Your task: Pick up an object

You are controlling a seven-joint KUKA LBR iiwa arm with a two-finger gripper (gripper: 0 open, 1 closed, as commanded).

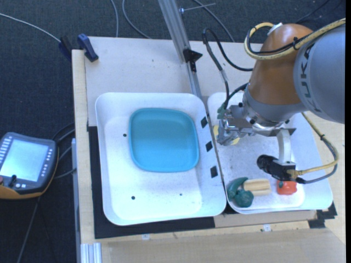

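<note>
**Arm hovering over the right bin's far-left corner**

The grey arm with its orange band [277, 53] is reaching in from the right and hanging over the right bin [315, 199]. Its gripper [227, 130] is sitting low at that bin's left side, close to the wall shared with the left bin [109, 201]. Something pale yellow is showing at the gripper's lower edge, but the view is too blurred there to tell whether it is an object or part of the tool; whether the fingers are open or closed cannot be told either.

Three loose objects are lying together near the front edge of the right bin, well apart from the gripper: a dark green object [240, 192] at the left, a tan wooden block [256, 186] just beside it, and a small orange-red object [286, 188] to the right. A black fitting [272, 166] with a cable is hanging just above them.

The left bin is carrying a blue square plate [164, 139]. A handheld control pendant [24, 162] is lying off the counter [137, 59] at the left.
</note>
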